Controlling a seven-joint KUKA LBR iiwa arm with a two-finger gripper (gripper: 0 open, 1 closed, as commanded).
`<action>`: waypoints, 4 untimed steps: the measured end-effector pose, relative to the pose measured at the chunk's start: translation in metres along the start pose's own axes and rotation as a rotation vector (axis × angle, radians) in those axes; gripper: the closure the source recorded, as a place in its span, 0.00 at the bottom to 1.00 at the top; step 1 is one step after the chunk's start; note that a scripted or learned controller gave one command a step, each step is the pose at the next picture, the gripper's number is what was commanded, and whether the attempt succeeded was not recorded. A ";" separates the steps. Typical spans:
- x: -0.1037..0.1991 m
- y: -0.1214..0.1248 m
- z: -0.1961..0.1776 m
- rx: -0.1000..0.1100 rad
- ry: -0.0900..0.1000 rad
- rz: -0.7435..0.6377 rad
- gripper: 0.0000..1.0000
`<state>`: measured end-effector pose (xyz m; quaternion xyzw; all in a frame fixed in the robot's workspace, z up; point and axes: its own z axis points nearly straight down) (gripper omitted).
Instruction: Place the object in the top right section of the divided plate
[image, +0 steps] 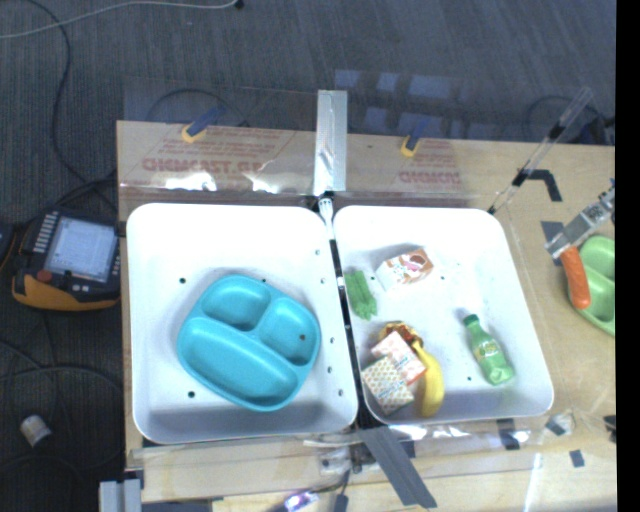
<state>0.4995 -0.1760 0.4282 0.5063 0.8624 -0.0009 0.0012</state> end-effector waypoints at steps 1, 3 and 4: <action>-0.013 -0.025 0.111 0.001 0.003 -0.141 1.00; 0.068 0.020 0.115 0.000 0.003 -0.088 1.00; -0.042 -0.027 0.020 0.000 -0.001 -0.084 1.00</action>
